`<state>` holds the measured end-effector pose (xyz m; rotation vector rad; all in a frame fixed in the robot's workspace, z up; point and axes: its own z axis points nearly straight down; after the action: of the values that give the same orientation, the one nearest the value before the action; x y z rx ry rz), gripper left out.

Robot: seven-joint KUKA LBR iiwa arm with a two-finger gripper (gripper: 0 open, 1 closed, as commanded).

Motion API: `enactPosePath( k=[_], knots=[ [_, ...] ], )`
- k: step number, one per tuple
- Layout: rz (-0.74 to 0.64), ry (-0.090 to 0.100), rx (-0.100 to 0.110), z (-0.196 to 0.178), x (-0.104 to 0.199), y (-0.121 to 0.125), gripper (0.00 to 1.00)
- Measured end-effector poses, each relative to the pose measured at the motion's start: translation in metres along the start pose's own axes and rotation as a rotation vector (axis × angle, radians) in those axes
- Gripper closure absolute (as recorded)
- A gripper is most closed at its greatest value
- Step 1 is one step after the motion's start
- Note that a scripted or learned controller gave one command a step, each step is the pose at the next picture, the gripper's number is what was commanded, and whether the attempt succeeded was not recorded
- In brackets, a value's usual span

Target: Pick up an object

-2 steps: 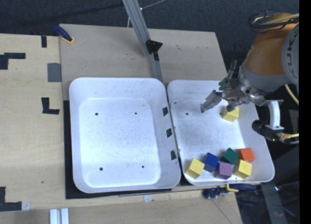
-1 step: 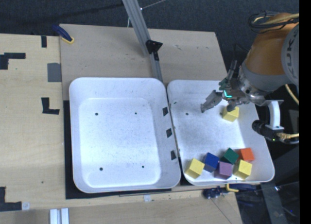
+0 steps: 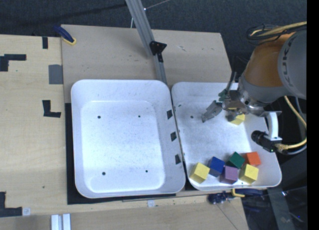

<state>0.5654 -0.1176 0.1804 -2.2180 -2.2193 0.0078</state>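
The right bin [image 3: 199, 134] has most of its floor bare: from its left wall, which lies against the left bin [image 3: 119, 87], across the middle and down toward the blocks there is open white surface. The clutter sits along the near edge, where six blocks huddle in a loose cluster close to the rim: a yellow block [image 3: 200, 172] farthest left, a blue block [image 3: 217, 165] just beside it, a purple block [image 3: 231, 174] touching the blue one, a green block [image 3: 236, 159] behind the purple, an orange block [image 3: 253, 158] at the right, and a second yellow block [image 3: 249, 173] in front of the orange. The arm [image 3: 271, 69] reaches in over the right rim and covers the far right corner of that bin. Its gripper [image 3: 215, 109] hangs above the upper middle of the floor, well apart from the cluster, its dark fingers pointing left and down; whether they are spread or pressed together I cannot tell, and no block is visible between them. A pale yellow block [image 3: 238, 119] lies just beside the wrist, partly hidden beneath it, near the right side of the bin. The left bin has only small dark dots on its floor.
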Motion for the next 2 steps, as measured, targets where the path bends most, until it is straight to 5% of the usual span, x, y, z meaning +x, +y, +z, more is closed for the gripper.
enactPosePath(
  k=[2],
  knots=[
    [-0.001, 0.0, -0.003, 0.09, 0.009, 0.002, 0.0]
  ],
)
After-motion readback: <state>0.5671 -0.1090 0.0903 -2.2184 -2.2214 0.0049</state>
